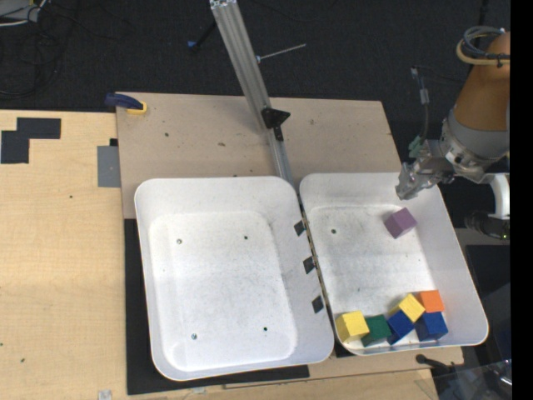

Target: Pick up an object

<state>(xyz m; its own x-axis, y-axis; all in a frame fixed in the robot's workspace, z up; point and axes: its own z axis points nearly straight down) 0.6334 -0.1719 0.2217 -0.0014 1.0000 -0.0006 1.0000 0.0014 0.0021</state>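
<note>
Purple block (400, 222) lies alone in the right bin (466, 273), just below the claw (410, 182), so it looks like the easy target. Can't tell the claw's grip state; other blocks (398, 317) crowd the near corner.

Two shallow white plastic bins, left (166, 223) and right (466, 307): smooth, faintly glossy, speckled with fine dark scuffing across the floors. Matt brown fibreboard tabletop (333, 136) beneath, dull and lightly marked. Pale wood-grain laminate panel (58, 248) at left, smooth with a soft sheen. Ribbed silver aluminium extrusion bar (241, 57), brushed-metal look, slanting. Small matt purple block (400, 222), looking like foam or painted wood; likewise the matt yellow, green, blue and orange blocks (400, 317). Grey metallic hand (413, 180) under a smooth, satin orange band (483, 98).
</note>
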